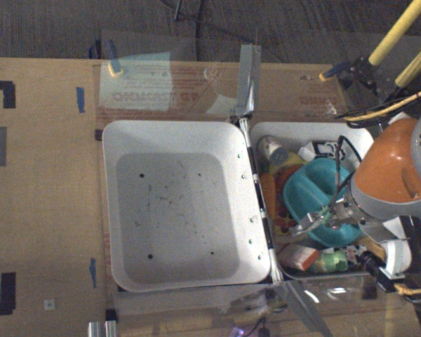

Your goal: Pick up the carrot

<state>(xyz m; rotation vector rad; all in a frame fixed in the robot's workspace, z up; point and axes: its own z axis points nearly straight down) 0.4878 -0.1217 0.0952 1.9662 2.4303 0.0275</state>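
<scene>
Two shallow white bins sit side by side on a brown bench (42, 209), with one arm (389, 174) reaching in from the right edge. The bench carries black corner marks and short strips of blue tape along its left part; behind its far edge lies dark carpet crossed by a black cable (186, 5), and yellow poles (400, 23) stand at the far right corner. The left bin (126, 142) holds only dark specks on its floor. The right bin (295, 133) is crowded: one teal bowl-like object (312, 192) near its middle, one small can (270, 147) toward the far edge, one green piece (333, 260) and one red-and-white piece (302, 258) toward the near edge. The carrot (268, 199), a single orange strip, lies along this bin's left wall, beside the teal object. The tool (323, 220) hangs over the teal object; how far its tips are parted cannot be judged.
</scene>
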